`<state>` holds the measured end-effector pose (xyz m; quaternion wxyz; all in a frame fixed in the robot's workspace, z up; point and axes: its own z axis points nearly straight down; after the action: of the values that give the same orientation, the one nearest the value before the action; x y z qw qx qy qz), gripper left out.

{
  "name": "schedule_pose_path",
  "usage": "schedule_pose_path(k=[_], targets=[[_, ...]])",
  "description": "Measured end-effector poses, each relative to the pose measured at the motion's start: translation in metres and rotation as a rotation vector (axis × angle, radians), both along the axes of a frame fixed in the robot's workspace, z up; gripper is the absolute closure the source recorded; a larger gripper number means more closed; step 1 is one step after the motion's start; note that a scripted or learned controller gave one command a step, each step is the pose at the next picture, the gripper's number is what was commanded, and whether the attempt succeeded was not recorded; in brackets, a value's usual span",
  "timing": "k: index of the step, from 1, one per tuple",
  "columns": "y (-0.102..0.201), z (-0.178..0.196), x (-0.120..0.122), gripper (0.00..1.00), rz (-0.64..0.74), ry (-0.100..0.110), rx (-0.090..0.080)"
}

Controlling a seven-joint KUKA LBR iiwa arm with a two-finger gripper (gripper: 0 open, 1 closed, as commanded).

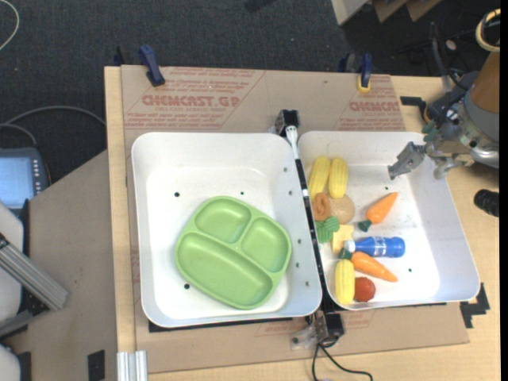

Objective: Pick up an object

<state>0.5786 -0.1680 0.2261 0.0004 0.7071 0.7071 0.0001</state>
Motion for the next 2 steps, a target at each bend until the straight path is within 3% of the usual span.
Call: schedule_pose_path(k=[1, 2], targets=[[-0.003, -0.150, 0.040, 0.00, 0.002, 0.007, 0.002], [-0.004, -0.130, 0.043, 1.00, 0.001, -0.004, -0.001]])
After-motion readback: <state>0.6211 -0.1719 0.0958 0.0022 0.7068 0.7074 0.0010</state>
